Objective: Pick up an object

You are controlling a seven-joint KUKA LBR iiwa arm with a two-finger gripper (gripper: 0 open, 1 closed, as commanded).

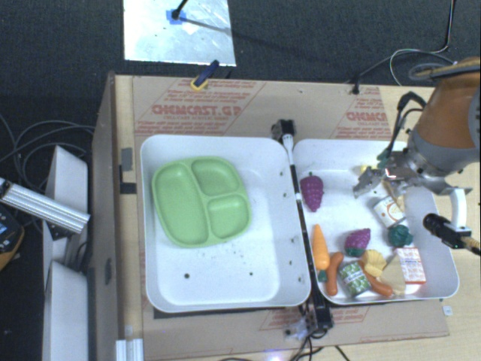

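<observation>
Here the approach stage of the pick is judged to be in hand. The gripper (373, 177) is seen low over the upper part of the right bin (337, 150), its metal tip pointing left, with the grey and orange arm (449, 119) behind it at the right edge. Whether the claw is spread or closed cannot be told, and nothing is seen held in it.

The nearest candidates are a small white carton (388, 212) just below the gripper and a dark green broccoli toy (400, 235) beside that. A purple grape bunch (312, 191) is seen near the divider, well apart from the tip. Lower down, an orange carrot (320, 248), a second purple piece (358, 240), a green can (352, 278) and a red-and-white box (410, 265) are crowded together. The left bin (263, 277) bears a green divided plate (201, 200).

For the next move, one object must be chosen, probably the carton, and the claw must be centred above it and lowered before closing. The crowded cluster is best avoided.
</observation>
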